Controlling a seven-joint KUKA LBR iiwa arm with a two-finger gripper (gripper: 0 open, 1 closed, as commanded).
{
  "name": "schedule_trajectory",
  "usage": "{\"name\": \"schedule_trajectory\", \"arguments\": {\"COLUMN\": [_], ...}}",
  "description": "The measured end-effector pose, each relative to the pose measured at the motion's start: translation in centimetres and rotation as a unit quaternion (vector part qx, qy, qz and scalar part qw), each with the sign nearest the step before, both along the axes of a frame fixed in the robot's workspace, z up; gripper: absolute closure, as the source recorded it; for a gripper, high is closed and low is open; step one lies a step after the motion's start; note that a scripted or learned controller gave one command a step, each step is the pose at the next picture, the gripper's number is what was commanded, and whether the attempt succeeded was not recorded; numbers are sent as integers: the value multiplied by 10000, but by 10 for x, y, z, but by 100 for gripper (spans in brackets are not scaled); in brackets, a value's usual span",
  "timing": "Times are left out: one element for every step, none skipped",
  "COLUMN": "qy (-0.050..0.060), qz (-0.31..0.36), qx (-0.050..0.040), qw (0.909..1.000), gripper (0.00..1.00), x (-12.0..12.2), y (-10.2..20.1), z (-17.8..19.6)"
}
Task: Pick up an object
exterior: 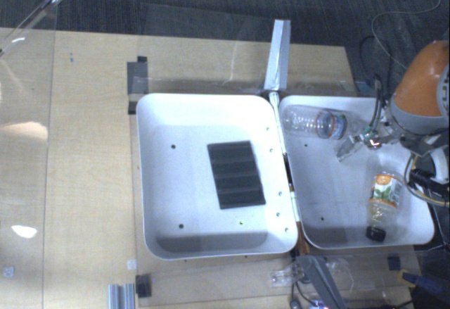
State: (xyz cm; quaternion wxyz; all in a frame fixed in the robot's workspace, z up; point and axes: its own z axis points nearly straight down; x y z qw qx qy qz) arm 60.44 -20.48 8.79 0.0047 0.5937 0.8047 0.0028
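A clear plastic bottle (318,122) lies on its side at the back of the right bin (330,219). A small bottle with an orange and green label and a black cap (382,203) lies near that bin's front right corner. A black ridged block (236,174) rests flat in the middle of the left bin (162,160). My gripper (355,143) hangs over the right bin, just right of the clear bottle's end and behind the small bottle. It is apart from both.
The arm's orange band (425,82) and grey wrist rise over the right bin's far right edge. Cables (429,184) run along that side. A grey upright bar (278,54) stands behind the seam between the bins.
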Motion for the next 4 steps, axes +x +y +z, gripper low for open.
{"name": "schedule_trajectory", "arguments": {"qy": [98,187,122,98], "qz": [1431,3046,2803,2420], "qx": [9,-70,-38,-105], "qw": [9897,9523,9598,9702], "gripper": [0,0,0,0], "x": [56,57,54,53], "y": [0,31,31,53], "z": [22,2,1,2]}}
